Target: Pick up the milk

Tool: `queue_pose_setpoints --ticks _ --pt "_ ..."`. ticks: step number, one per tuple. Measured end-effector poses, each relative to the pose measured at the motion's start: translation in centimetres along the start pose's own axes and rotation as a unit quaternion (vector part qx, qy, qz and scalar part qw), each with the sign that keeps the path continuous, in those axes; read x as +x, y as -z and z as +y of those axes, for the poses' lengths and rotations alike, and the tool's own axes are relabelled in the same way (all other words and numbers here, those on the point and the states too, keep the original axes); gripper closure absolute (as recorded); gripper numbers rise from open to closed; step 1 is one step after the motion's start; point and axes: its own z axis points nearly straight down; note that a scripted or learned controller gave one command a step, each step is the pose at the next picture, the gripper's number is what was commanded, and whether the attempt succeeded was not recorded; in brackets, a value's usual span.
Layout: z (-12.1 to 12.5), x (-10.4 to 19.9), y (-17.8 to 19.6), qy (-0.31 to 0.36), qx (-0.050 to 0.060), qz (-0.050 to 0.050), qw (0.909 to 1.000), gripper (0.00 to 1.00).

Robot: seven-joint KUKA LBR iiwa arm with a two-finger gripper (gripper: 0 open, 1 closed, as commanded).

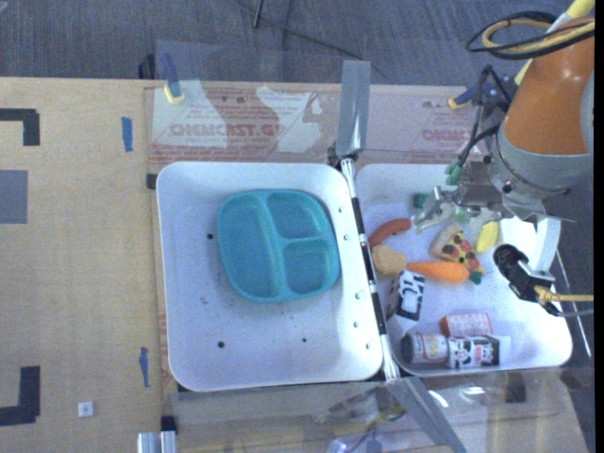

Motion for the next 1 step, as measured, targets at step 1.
queue_pose_setpoints --ticks 1 --pt "-1.36 -3.54 -16.41 -0.034 -0.001 0.000 0.9994 0.00"
